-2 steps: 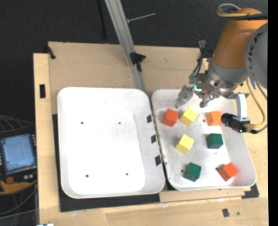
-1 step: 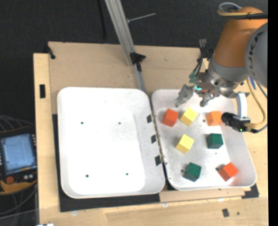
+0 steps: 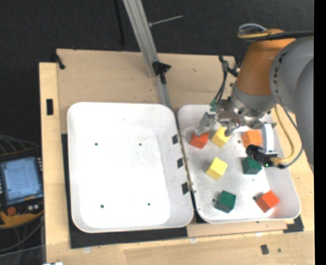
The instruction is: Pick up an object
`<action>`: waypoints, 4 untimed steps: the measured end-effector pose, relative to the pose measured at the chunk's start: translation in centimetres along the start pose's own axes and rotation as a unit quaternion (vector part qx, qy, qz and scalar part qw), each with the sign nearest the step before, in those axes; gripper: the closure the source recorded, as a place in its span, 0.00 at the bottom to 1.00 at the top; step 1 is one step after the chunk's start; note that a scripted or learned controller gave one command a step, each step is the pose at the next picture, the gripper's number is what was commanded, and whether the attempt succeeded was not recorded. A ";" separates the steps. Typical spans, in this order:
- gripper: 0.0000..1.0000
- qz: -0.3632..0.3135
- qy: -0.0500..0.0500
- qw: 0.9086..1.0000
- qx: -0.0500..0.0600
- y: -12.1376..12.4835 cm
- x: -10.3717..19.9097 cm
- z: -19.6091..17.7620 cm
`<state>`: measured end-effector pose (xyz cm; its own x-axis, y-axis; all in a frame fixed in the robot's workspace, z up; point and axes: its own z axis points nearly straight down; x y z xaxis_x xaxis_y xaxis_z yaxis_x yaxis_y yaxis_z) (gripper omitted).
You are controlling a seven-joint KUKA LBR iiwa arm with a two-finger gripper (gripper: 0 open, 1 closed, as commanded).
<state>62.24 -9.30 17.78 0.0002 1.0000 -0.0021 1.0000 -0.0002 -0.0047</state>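
Overhead view of the pale wooden table (image 3: 96, 76), largest items first. The grey arm with its orange band (image 3: 262, 65) reaches in from the right and hangs over the far end of the right-hand shallow white bin (image 3: 204, 115); the left-hand shallow white bin (image 3: 118, 164) lies beside it, the two rims touching. The claw (image 3: 220, 120) sits low over the blocks at the far end of the right bin, near a red-orange cube (image 3: 199, 141) and a yellow cube (image 3: 219, 137); from here I cannot tell how wide it stands, and no block is seen lifted in it.

Loose in the same bin: a second yellow cube (image 3: 217, 168), a dark green cube (image 3: 225, 201), another green cube (image 3: 251, 165), an orange cube (image 3: 253, 138) and an orange-red cube (image 3: 267, 201) at the near right corner.

Progress, as judged: the approach looks made, the grasp and lift remain. All blocks appear to rest on the bin floor.

A handheld control pendant with a lit blue screen (image 3: 16, 181) lies off the table's left; its writing is too small to read. No other labels are legible.
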 end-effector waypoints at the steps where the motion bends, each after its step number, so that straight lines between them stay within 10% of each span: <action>1: 0.00 0.001 -0.001 1.000 -0.004 0.2 -0.4 5.6; 2: 0.00 0.002 -0.001 1.000 -0.005 0.4 -0.6 7.8; 3: 1.00 0.005 0.001 1.000 -0.004 0.3 -0.6 6.9; 4: 1.00 -0.002 0.001 1.000 -0.006 1.0 0.2 1.3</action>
<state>63.20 -9.06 16.44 -0.0031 1.0000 0.0002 1.0000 0.0031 0.0066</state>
